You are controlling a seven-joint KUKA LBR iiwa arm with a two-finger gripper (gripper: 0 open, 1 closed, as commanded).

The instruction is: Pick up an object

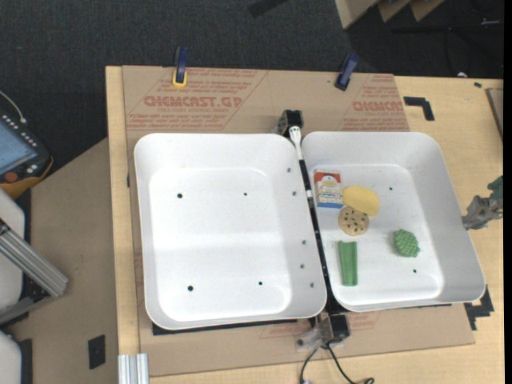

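While I sit off at the right edge of the bench, my gripper (482, 210) is just outside the right bin (424, 154), beside its right wall; too small and blurry to say how it's set, so can't tell its state. Nothing visible in it.

Everything pickable is in the right bin, bunched toward its left half, prob. because that's where stuff got dropped near the divider btw the two bins. A small red-and-white carton (327, 187) lies flat at the far left of the cluster. Just right of it, a yellow lemon-like piece (362, 199), touching or nearly touching a round brown cookie (353, 221) on its near side. Nearer still, a green stick-shaped block (348, 262) lies lengthwise, near-to-far. A green knobbly lump (406, 243) sits apart to the right, w/ open floor around it.

The left bin (160, 214) shows just bare floor w/ a few dark dots.

My read: approach not started, I'm parked clear of the bin so the camera gets an unblocked look. Best target is prob. the green lump: isolated, closest to me, room on both sides for a straight-down grab. The carton/lemon/cookie trio is crowded, so risk of nudging a neighbour. The stick is flat and low, could slip.
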